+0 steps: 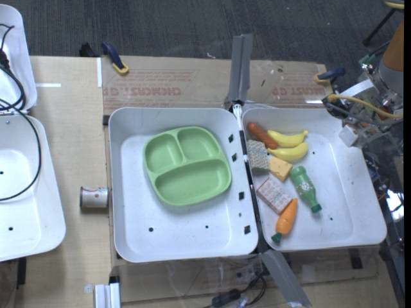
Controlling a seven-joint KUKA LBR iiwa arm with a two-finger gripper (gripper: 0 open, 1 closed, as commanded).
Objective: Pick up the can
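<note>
Nearest the camera, two white bins: the left bin (128, 236) holds a green divided plate (187, 165), the right bin (347, 223) toy food. Gripper (359, 117), seemingly among cables at the right edge; its fingers' state is unclear. Can (94, 198) lies on the bench, just left of the left bin.

A robotics lab: two white bins (122, 191) sit on a cardboard-topped table (167, 82) held by clamps (114, 58), with loose cables (13, 76) and toy food (287, 145).
</note>
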